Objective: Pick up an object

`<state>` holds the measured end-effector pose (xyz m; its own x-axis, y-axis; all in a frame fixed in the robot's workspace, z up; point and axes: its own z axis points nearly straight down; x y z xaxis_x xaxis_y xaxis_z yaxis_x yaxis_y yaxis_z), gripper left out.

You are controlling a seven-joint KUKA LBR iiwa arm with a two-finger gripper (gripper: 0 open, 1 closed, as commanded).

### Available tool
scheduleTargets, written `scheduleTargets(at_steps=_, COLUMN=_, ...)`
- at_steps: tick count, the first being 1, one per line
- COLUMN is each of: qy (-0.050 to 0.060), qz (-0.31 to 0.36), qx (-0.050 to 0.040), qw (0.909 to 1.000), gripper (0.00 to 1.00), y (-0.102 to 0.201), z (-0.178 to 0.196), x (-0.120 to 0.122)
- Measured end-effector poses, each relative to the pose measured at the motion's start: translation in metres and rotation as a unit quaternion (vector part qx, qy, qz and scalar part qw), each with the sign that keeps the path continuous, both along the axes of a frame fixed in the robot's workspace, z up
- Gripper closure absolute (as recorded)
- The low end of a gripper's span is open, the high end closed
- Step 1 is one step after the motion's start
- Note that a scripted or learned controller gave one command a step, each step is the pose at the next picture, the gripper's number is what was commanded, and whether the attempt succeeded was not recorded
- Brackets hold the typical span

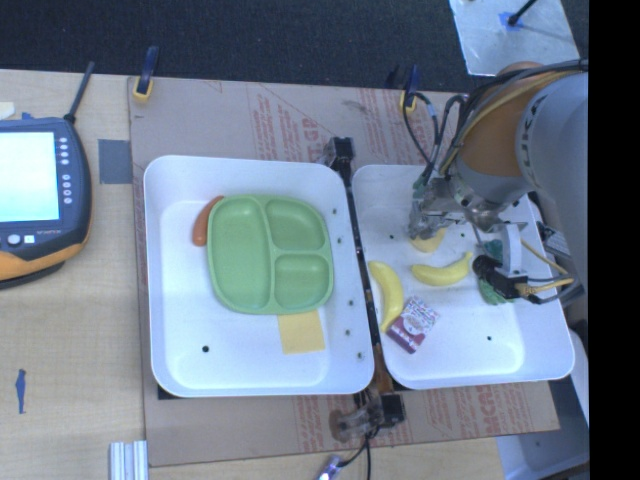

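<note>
Over the upper left part of the right bin, right of frame centre, we note the gripper pointing down. The grey arm with its orange band sits above and to its right. We cannot tell whether the gripper is spread or pressed together, as the wrist hardware masks it. Directly under its tip, a small yellow object lies on the bin floor. We cannot make out whether it is gripped.

Just below that, a short banana lies nearly level, apart from the gripper. A longer banana lies close to the bin's left wall, running down and to the right. At its lower end, touching it, is a red-and-white packet. A small green item sits right of the short banana, too small for us to identify.

Left bin: a green divided plate with three compartments sits in the middle. An orange item pokes out from beneath its upper left edge. A flat yellow square pokes out from beneath its lower edge.

Both bins rest on a brown cardboard sheet on the surface. At the far left of the frame, a handheld screen unit with an orange underside lies on the surface.
</note>
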<state>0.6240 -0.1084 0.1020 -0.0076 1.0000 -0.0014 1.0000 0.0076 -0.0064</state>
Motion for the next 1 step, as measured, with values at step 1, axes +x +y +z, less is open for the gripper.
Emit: scheduleTargets(at_steps=1, qy=0.000, qz=0.000, qx=-0.0001, qw=1.0000, gripper=0.00, y=0.0000, z=-0.0001, x=-0.0001)
